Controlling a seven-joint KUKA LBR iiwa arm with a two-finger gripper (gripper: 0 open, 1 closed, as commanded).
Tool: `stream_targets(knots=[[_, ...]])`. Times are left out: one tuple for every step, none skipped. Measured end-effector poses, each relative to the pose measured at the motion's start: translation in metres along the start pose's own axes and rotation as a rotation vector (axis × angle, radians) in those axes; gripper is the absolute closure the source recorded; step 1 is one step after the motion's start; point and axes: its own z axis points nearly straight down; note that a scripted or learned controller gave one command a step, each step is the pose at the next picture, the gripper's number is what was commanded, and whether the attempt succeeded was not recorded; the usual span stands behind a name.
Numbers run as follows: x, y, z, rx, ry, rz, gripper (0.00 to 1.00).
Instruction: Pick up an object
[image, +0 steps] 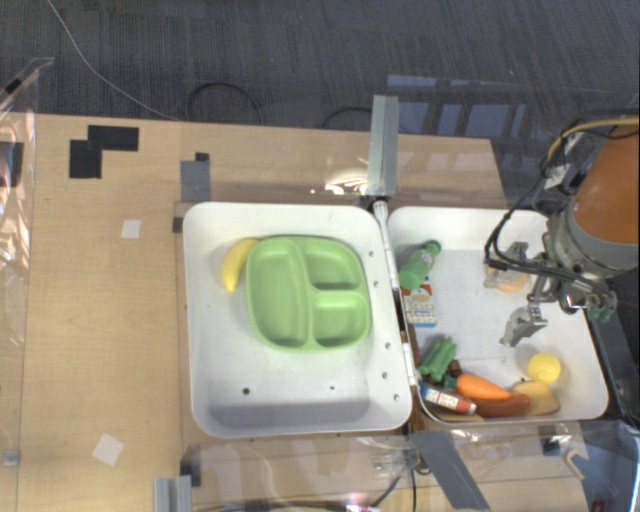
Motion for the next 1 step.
stream_targets(knots=[[-0.0438,0.0214,0.1149,-0.003,0.007,-0.059,0.0]])
